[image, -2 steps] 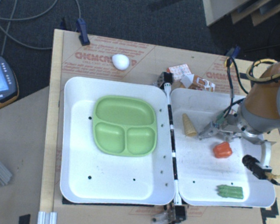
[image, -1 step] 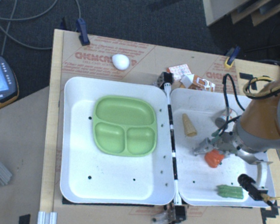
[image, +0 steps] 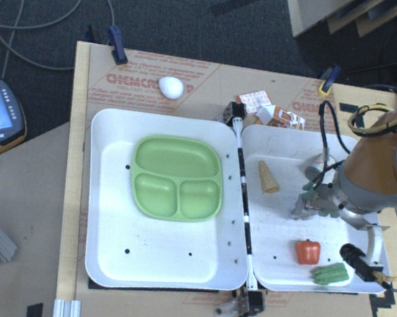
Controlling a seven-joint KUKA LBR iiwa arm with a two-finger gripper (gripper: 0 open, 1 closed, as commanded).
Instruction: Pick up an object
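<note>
Cone (image: 268, 177): my likely target, tan, lying flat in right bin (image: 271, 269), far-left part, just right of the divider. Long axis runs far-to-near, leaning slightly right; narrow tip points far, wide end near.
Left bin (image: 99, 250): holds green divided tray (image: 178, 177), sits centre-far, three wells up. Looks parked as clutter, not a grip target imo.
White egg shape (image: 170, 87): outside bins on far board, left of centre. Out of play.
Crumpled wrappers (image: 266, 110): far edge, btwn the two bins.
Gripper (image: 307, 205): low over right bin floor, right of cone and apart from it, nothing visibly in it. Open or closed: can't tell from this slant.
Red piece (image: 307, 252): near gripper, on its near side.
Green piece (image: 330, 274): near-right corner, just right of red one.
Arm (image: 378, 170): comes in from right, wrist bent down so tool meets floor steeply.
</note>
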